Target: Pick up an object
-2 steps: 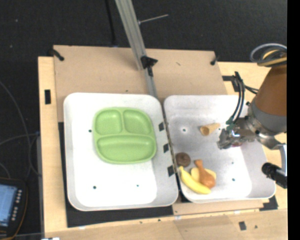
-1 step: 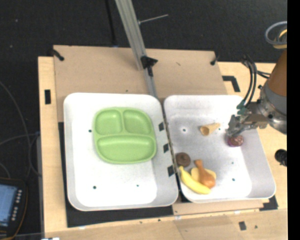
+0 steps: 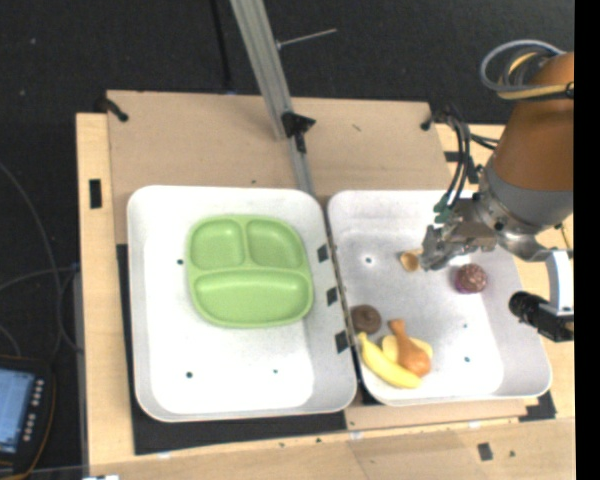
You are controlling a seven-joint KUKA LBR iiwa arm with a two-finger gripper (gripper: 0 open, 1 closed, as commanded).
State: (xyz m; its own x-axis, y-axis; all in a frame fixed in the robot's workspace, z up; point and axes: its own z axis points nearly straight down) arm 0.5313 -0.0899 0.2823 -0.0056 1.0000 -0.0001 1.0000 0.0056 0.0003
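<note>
The arm is seen reaching in from the right, orange band at upper right, the gripper (image 3: 438, 253) lowered over the right bin (image 3: 380, 218) near a small tan object (image 3: 410, 261); finger state cannot be told. A purple object (image 3: 470, 278), brown ring (image 3: 366, 319), banana (image 3: 385, 365) and orange piece (image 3: 410, 348) are seen in that bin. A green divided plate (image 3: 250, 271) is seen in the left bin (image 3: 160, 298). The bench (image 3: 180, 138) is backed by dark floor; a screen (image 3: 10, 405) is cut off at lower left.

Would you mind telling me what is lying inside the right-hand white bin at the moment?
The right bin holds a banana, an orange drumstick-shaped toy, a brown donut, a purple round item and a small tan piece. The gripper covers whatever lies under it.
</note>
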